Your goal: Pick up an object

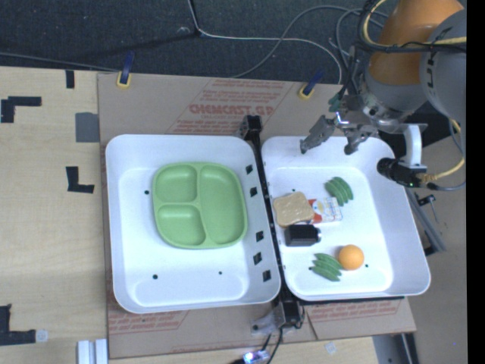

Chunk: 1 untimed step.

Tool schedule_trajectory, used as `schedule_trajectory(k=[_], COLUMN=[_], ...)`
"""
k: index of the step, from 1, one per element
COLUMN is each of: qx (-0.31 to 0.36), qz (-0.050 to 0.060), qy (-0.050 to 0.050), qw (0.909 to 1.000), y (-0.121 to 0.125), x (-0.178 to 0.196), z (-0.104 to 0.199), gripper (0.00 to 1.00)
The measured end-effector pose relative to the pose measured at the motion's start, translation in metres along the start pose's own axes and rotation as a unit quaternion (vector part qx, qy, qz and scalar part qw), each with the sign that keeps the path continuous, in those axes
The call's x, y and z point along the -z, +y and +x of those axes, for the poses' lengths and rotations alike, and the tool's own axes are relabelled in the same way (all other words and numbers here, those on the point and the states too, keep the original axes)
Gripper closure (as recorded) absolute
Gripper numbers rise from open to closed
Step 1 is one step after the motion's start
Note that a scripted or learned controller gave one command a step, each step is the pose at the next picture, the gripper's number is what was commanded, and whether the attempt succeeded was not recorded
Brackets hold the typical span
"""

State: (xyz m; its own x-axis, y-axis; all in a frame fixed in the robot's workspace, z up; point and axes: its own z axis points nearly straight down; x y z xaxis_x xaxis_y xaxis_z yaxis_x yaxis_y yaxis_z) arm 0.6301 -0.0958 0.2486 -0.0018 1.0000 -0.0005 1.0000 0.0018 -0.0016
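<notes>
Your pincer (331, 136) hangs spread wide and holds nothing, over the right bin's (409, 279) far edge. Nothing is picked yet: the nearest green pod (339, 189) lies below it, untouched.

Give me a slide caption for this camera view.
Open end effector above right bin holding orange and toy food; green tray in left bin.

Red print runs across the cardboard sheet (227, 101) under the bins, seen upside down and too blurred to read. More red print marks its lower edge, also illegible.
</notes>
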Motion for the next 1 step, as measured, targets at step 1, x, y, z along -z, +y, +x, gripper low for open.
schedule_trajectory(k=[1], qx=[0.000], qz=[0.002], qy=[0.000], qw=[1.0000], y=[-0.0098], x=[-0.0516], z=[0.0051], gripper=[0.00])
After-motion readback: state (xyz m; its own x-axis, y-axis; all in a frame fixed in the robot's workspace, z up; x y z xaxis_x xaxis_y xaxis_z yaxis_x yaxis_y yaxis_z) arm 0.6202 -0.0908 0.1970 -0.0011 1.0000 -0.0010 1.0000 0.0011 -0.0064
